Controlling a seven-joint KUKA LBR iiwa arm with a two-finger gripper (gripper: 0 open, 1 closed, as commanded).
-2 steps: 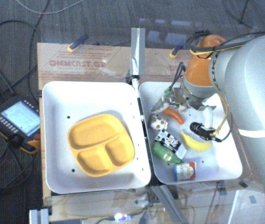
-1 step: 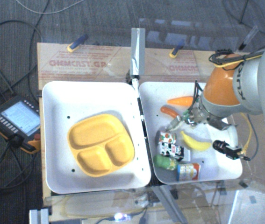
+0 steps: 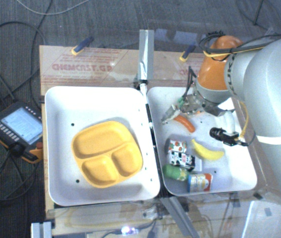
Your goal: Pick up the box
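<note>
Left bin (image 3: 61, 108): yellow divided tray (image 3: 107, 153)
Right bin (image 3: 239, 175): banana (image 3: 207, 150), carrot (image 3: 185, 123), green item (image 3: 175, 172), can (image 3: 199, 182) lying down
Left of counter: handheld pendant (image 3: 16, 129)

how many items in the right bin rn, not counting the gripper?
5, none visibly hidden. Carrot at the top by the gripper; banana mid-right; box mid-left; green item below the box; small can near the bottom edge.

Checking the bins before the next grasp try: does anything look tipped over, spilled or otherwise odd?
Nothing looks spilled or damaged. In the right bin the box, banana, carrot, green item and a can on its side lie loosely clustered. The yellow tray sits askew in the left bin.
</note>
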